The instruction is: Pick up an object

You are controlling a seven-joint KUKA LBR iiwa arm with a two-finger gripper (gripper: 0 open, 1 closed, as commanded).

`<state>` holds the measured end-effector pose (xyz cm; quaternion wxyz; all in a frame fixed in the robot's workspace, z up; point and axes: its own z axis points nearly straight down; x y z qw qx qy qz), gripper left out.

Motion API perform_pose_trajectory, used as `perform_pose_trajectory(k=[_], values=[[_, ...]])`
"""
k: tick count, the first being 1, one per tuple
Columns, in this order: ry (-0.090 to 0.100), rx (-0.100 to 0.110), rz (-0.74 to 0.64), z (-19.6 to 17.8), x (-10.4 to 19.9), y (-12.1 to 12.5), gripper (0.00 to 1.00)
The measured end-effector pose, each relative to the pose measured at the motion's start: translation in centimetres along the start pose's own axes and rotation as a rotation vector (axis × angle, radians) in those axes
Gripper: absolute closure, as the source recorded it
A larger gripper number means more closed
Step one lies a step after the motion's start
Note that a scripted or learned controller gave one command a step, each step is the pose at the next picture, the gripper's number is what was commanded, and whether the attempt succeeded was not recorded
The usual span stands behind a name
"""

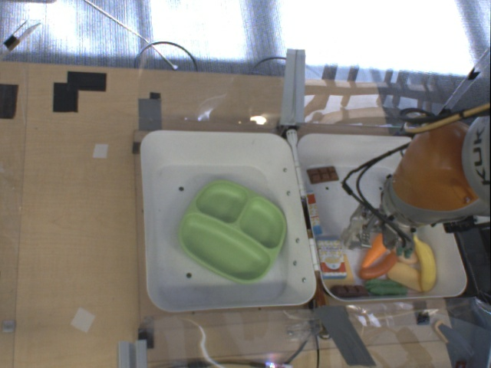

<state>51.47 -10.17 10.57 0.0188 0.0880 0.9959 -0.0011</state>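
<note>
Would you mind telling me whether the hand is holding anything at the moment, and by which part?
It cannot be told: the hand sits low over the toy food in the right bin.

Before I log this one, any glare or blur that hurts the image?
Camera view: the strip beyond the bench is blown out white; a small glare spot sits near the divider post; the green tray is sharp and evenly lit; the gripper over the toy food is soft, its detail unclear.

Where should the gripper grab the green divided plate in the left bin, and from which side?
Probably the rim of the green divided plate, on the rounded edge toward the near-left, coming down from above. The plate lies flat and upright in the left bin, too wide to span, so one finger would go inside the long compartment and one outside. Bare bin floor surrounds that edge.
</note>
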Motion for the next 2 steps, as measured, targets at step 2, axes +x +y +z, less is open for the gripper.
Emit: perform_pose_trajectory(k=[2], values=[[0.013,-0.003,-0.271,-18.3,-7.5,1.6,1.00]])
